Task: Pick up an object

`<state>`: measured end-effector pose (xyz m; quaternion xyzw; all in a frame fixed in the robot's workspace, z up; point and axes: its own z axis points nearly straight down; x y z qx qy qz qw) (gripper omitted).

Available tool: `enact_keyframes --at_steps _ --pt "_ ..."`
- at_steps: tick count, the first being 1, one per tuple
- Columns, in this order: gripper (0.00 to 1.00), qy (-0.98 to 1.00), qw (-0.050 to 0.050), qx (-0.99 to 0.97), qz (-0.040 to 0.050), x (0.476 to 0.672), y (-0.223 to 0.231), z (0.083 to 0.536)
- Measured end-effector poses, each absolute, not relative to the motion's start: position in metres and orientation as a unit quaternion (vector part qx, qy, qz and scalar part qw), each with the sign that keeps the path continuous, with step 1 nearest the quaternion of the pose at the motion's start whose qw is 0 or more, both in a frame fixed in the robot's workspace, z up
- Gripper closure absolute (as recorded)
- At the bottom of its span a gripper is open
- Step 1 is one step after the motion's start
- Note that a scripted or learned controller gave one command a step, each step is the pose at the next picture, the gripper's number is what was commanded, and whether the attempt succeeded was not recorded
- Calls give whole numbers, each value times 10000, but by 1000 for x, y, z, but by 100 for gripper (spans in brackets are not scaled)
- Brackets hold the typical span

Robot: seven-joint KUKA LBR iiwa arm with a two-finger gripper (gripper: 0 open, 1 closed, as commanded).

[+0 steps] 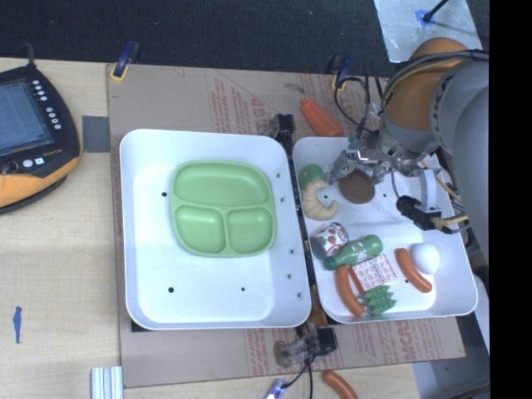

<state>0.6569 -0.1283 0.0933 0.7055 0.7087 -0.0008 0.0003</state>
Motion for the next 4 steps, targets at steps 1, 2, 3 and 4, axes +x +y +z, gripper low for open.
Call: enact_keyframes --at_steps 1,2,3,4 --pt "0 7077 -2 7065 -6 656 -188 98" --pt "0 7090 -3 7052 1 586 -112 201" --pt "0 7087 -18 7055 -27 630 -147 93" --pt "0 7085 -8 7057 -8 656 -169 92"
